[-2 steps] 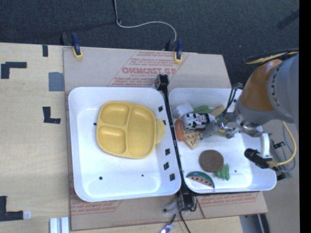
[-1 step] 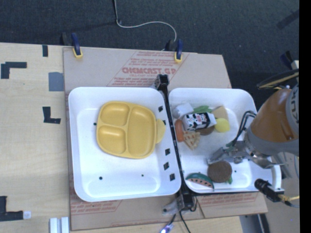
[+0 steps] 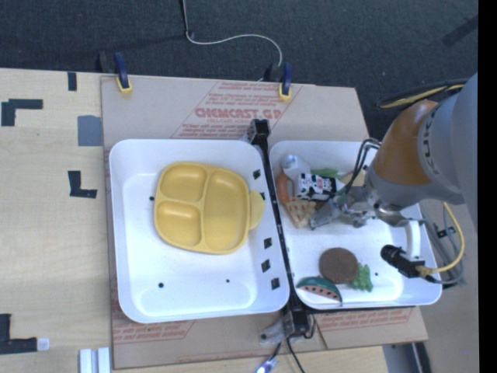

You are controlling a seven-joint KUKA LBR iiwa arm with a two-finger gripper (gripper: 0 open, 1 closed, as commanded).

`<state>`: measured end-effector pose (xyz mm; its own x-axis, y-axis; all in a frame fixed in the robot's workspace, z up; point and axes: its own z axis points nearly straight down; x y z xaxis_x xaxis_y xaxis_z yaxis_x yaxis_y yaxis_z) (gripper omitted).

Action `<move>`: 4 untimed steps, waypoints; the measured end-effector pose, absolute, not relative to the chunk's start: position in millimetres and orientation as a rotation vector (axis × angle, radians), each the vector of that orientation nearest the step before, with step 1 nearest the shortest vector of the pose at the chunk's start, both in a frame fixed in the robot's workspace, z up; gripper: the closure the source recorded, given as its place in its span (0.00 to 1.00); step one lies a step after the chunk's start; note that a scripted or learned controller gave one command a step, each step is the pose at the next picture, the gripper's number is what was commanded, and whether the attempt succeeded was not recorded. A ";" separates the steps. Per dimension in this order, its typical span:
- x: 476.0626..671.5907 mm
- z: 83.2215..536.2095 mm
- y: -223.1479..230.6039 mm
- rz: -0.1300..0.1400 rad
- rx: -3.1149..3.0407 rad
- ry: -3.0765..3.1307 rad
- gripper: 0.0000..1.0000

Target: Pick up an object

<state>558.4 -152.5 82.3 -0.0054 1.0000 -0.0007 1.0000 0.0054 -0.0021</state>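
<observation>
Two bins (image 3: pixel 124 231); pincer (image 3: pixel 322 217) blurred among toys (image 3: pixel 311 186), grip state unreadable.

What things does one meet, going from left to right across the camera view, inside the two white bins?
yellow divided plate in the left bin → watermelon slice toy at the right bin's near edge → brown round disc → green leafy piece. The gripper hangs over the small things at the far side.

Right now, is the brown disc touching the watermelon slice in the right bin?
Apart. The camera view shows a strip of white bin floor between the brown disc and the watermelon slice below it.
</observation>
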 end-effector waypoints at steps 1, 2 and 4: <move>636.1 81.4 -108.1 0.010 -2.222 -2.218 0.00; 636.3 87.0 -106.2 0.016 -2.213 -2.220 1.00; 661.2 77.6 -148.2 0.035 -2.175 -2.195 0.00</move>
<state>661.2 -148.2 77.6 -0.0087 0.9998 0.0200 0.9986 0.0098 -0.0520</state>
